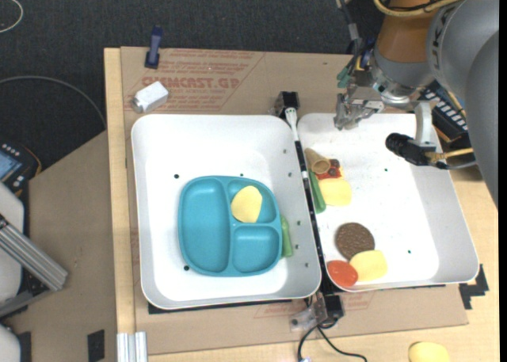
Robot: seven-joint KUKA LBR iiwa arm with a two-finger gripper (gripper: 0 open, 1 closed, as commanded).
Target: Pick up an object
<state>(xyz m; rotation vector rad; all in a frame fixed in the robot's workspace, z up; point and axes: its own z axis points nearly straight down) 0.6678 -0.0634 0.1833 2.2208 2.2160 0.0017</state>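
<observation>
Gripper (349,119) over right bin (428,218) top-left corner

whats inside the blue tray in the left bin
One pale yellow piece lies in the blue tray, in its upper right compartment. The large left compartment and the lower right one show bare blue. Anything beneath the yellow piece is covered.
</observation>
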